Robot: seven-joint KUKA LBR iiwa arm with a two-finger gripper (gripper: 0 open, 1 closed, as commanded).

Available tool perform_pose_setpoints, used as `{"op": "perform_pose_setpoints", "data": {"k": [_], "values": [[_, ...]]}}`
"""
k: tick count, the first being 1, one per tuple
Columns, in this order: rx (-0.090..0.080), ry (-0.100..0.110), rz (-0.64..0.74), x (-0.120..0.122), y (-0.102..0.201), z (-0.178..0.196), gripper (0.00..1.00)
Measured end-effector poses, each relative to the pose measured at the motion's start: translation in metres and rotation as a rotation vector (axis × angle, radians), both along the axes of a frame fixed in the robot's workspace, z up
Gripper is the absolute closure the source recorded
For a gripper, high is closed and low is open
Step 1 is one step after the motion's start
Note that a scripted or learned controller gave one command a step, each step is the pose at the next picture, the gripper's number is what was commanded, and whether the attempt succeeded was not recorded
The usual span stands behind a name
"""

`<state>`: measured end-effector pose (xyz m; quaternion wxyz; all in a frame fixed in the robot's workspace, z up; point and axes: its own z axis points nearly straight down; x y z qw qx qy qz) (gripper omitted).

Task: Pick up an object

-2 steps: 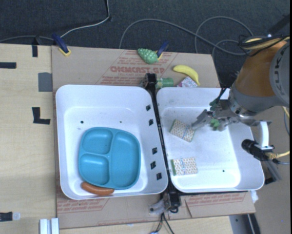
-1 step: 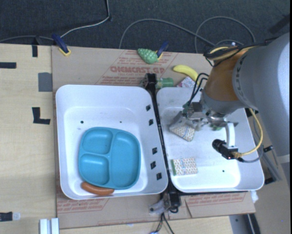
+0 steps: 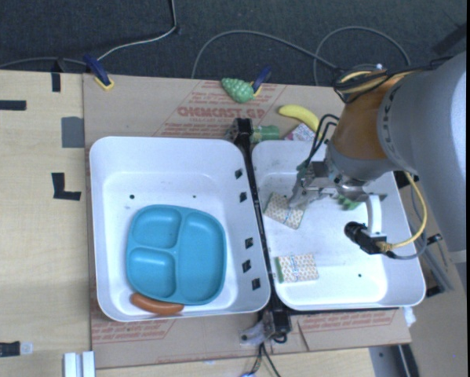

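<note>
Gripper (image 3: 307, 193) first: we see it low over the upper part of the right bin (image 3: 399, 285), right of the frame's centre, its tip just above the upper right edge of a small patterned packet (image 3: 285, 210). We cannot tell how its jaws stand, since the wrist hides them from this slanted view.

Moving from the left, we find the left bin (image 3: 109, 171) in the middle-left of the frame. It holds a blue divided plate (image 3: 176, 254) (three compartments, tilted a little) and an orange sausage-shaped piece (image 3: 156, 305) lying against the plate's lower edge. A black divider (image 3: 250, 210) runs between the two bins.

In the right bin the patterned packet lies near the upper left, close to the divider. A second flat packet (image 3: 299, 268) with a green edge sits lower down, apart from the first. A small green item (image 3: 349, 203) shows just right of the gripper, partly hidden by the arm.

Above the bins, on the cardboard, we see a green knobbly object (image 3: 237, 89) and, to its right, a yellow banana (image 3: 299, 117). The grey arm with its orange band (image 3: 358, 124) fills the upper right.
</note>
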<state>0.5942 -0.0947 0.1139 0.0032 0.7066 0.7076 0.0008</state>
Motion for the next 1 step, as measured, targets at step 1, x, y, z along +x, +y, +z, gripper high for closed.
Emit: {"op": "perform_pose_setpoints", "data": {"k": [1], "values": [[0.0, 0.0, 0.0, 0.0, 0.0, 0.0, 0.0]]}}
